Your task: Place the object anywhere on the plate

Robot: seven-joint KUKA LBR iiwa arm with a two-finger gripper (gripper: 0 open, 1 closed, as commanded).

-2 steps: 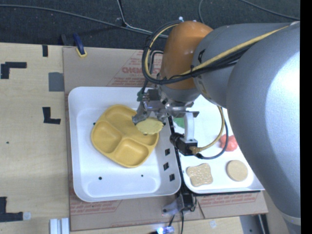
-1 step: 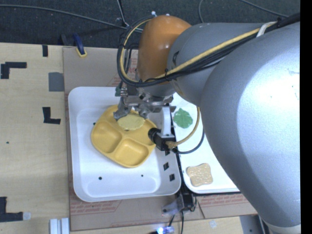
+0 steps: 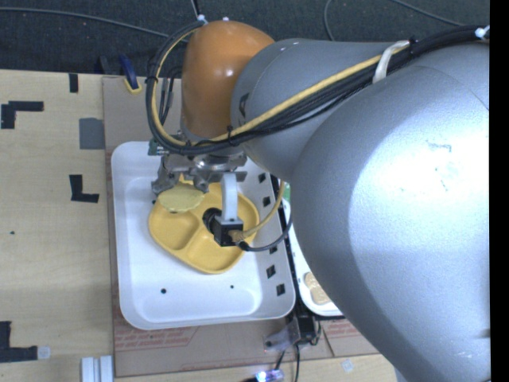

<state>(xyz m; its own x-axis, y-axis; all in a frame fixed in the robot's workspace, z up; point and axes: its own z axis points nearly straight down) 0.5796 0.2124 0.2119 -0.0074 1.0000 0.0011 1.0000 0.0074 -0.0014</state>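
Observation:
A yellow plate (image 3: 195,249) with moulded compartments lies in the left white bin (image 3: 191,305). A pale yellow-green disc (image 3: 180,202) rests at the plate's upper-left part, touching its surface. My gripper (image 3: 184,183) hangs directly over the disc's far edge, very close to it. The grey arm with its orange band covers the bin's far side and hides the back part of the plate.
The arm's big grey body fills the right side and covers most of the right bin (image 3: 306,297), where a pale object (image 3: 318,293) peeks out. Cardboard and a wooden bench with black marks lie to the left.

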